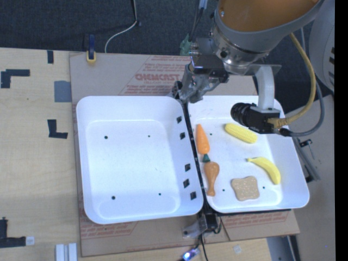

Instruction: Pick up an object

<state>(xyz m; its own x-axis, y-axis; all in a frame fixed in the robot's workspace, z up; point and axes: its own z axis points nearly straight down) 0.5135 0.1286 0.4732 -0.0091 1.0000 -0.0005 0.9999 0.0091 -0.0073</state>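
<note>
The right bin holds several toy foods. An orange carrot lies by its left wall, with a brown drumstick just below it. A yellow corn cob rests near the middle, a banana to the lower right, and a tan slice of toast near the front. My gripper hangs above the far end of the divider between the bins, up and to the left of the carrot. Nothing shows beneath it.
The left bin sits beside the right one on a cardboard sheet. A black cylinder on the arm overhangs the right bin's far side near the corn. A yellow clip and cable lie at the back.
</note>
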